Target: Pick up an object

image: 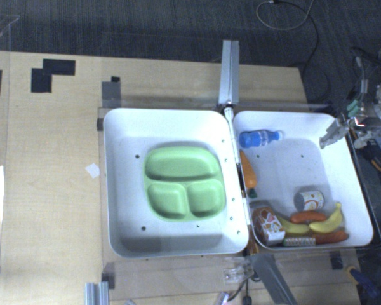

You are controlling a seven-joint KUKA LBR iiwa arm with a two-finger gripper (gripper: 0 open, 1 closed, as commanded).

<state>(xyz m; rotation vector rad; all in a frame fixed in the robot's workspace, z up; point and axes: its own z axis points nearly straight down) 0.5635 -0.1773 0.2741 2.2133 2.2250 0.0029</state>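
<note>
My gripper [333, 134] hangs over the far right corner of the right bin [292, 154], with the arm's wrist [368, 113] just outside the rim. Nothing shows in it. In that bin a blue bottle [259, 138] lies on its side near the far left corner. An orange carrot-like piece [247, 173] rests along the left wall. Near the front sit a small can [310, 201], a yellow banana [317, 223], a red-orange sausage shape [308, 216] and a red packet [268, 225]. All of them lie well away from the gripper.
The left bin [120, 170] holds a green divided plate [184, 182]. A metal post [229, 75] stands behind the divider between the bins. Cables [292, 11] trail on the dark floor at the back right.
</note>
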